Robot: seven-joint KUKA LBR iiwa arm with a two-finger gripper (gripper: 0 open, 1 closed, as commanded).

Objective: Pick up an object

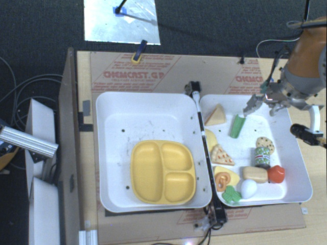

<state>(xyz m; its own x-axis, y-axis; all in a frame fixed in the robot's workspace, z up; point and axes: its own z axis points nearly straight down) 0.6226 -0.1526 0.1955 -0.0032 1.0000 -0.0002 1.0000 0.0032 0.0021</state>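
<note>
My gripper [262, 107] hangs over the back of the right bin [296, 162], fingers spread open with nothing between them. Its left fingertip [251, 106] is just above and to the right of a green cylinder [237, 126] lying in the bin. A cheese wedge [215, 115] sits left of the cylinder. Further forward lie a pizza slice [222, 156], a cookie [264, 144], a small can [262, 158], a bread roll [254, 173], a red tomato [276, 174], a white egg [249, 188] and a green toy [231, 195].
The left bin [117, 116] holds a yellow divided plate [163, 171] at its front. A ridge [203, 137] separates the two bins. The arm's grey and orange wrist [306, 60] reaches in from the upper right. Cables lie on the floor at left.
</note>
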